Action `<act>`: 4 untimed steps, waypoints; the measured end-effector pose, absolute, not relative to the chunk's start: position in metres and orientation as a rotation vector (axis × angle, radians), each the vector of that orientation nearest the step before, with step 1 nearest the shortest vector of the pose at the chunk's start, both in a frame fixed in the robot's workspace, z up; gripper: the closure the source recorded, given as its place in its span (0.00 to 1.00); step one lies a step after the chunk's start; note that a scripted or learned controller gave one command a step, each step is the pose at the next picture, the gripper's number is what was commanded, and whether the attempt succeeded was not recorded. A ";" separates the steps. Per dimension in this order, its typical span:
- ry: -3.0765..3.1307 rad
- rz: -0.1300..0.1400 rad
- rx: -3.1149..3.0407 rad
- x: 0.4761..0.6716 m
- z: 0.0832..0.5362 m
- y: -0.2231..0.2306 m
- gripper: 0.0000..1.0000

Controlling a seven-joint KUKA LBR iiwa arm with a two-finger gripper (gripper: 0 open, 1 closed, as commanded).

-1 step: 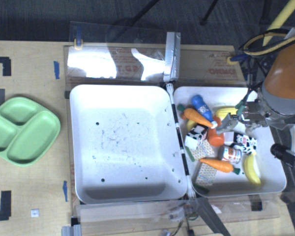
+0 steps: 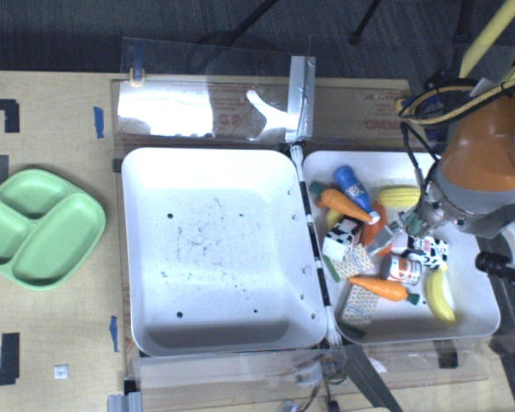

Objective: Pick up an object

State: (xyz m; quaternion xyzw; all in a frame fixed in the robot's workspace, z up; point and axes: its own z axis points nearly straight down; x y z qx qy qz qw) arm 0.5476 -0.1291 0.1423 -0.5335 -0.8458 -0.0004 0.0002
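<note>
While the grey arm with its orange band reaches in from three o'clock, its hand hangs low over the right shallow white bin, among the toys near that bin's middle. Whether the hand is spread or pressed together cannot be told, as its tip is lost against the clutter beneath it, and nothing can be seen pinched by it.

That right bin carries all the loose things. At its twelve o'clock lies a blue plastic bottle, with an orange plastic carrot just below it, slanting toward four o'clock. A yellow corn cob lies near the carrot's three o'clock side. A small black-and-white cow-patterned toy sits at the bin's nine o'clock, beside the dividing wall. A second orange carrot lies near six o'clock, resting partly on a checked cloth-like piece. A small red-and-white can stands just beside it, and a yellow plastic banana lies at five o'clock, close to the can. Another black-and-white spotted toy sits just under the hand's four o'clock side.

To nine o'clock of this bin is the left shallow white bin, its floor faintly scuffed. Well apart, at the desk's nine o'clock edge, rests a pale green divided plastic plate.
</note>
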 end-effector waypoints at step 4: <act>-2.676 -0.003 -1.666 0.632 0.099 -0.149 1.00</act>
